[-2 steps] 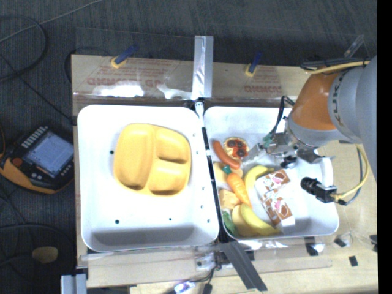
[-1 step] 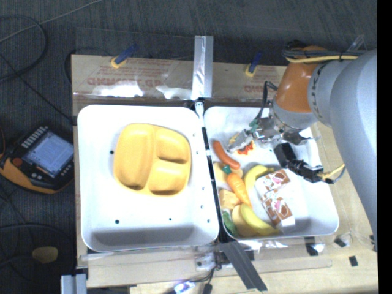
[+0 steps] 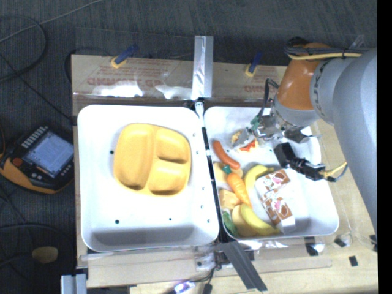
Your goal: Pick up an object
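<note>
Dark grey carpet (image 3: 184, 11) covers the floor around the bench, and thin cables lie on it at the far left. A black and orange handset with a small screen (image 3: 38, 158) sits on the floor to the left. The bench top (image 3: 92, 72) is pale wood, with clear plastic taped on its far side and two small clamps, blue and yellow, along that edge.

Two white bins sit side by side. The left bin (image 3: 98, 225) holds one thing, a yellow tray with three dips (image 3: 152, 158), lying a bit toward the far side.

The right bin (image 3: 318, 213) holds a pile of toy food. A red sausage (image 3: 225, 155) lies by the left wall. Just near of it is an orange carrot (image 3: 237, 186). A yellow banana (image 3: 252, 220) curves along the near side. A white box with brown and pink spots (image 3: 275, 201) leans beside the banana.

The grey arm with its orange band (image 3: 300, 87) reaches in from the right. The gripper (image 3: 260, 130) is low over the far part of the right bin, close to a small orange and white piece (image 3: 244, 142). I cannot tell if it is open or closed.
</note>
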